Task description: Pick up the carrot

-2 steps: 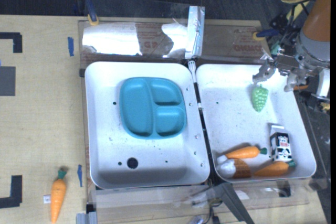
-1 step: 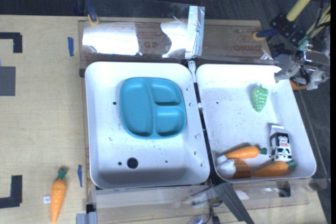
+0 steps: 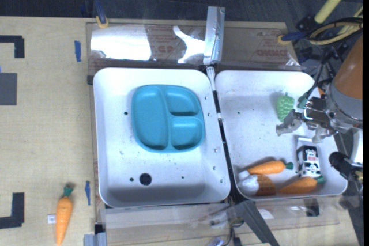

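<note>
Carrot [image 3: 267, 167] lying in the right bin [image 3: 253, 89], near the front wall, with a second one [image 3: 300, 185] just beside it.
We see the hand [image 3: 305, 122] hovering over that bin's right side by a green toy [image 3: 285, 105]; can't tell its grip. Left bin [image 3: 109, 124] has a blue divided plate [image 3: 168, 117], and another carrot toy [image 3: 63, 213] sits on the bench [image 3: 40, 124].

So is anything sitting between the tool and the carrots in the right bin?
Partly. The tool hovers over the right bin. A small black-and-white toy lies between it and the nearer carrot. The path to the other carrot looks open.
</note>
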Motion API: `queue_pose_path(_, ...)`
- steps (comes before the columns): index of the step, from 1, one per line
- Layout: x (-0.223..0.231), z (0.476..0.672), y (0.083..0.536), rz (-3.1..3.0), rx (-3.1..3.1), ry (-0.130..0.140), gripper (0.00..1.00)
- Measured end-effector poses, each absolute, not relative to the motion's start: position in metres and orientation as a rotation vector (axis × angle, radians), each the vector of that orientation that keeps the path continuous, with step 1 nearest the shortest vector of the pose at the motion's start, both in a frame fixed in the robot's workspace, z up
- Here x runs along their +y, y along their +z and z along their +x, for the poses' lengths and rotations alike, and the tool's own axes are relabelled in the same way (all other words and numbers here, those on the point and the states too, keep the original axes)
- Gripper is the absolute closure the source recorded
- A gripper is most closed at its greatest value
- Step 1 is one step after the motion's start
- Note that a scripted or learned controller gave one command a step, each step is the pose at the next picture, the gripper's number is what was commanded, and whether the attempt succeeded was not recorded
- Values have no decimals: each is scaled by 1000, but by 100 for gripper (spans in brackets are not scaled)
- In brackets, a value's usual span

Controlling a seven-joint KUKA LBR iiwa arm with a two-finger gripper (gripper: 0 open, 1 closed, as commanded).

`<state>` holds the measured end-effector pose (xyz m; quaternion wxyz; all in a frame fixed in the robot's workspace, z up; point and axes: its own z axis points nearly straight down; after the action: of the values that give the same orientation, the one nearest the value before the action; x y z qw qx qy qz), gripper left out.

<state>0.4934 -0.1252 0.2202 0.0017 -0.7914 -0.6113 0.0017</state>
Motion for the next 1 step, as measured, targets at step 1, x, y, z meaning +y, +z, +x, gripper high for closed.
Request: queue_pose_path(1,-100,477,134,-2576,-1787,8,0)
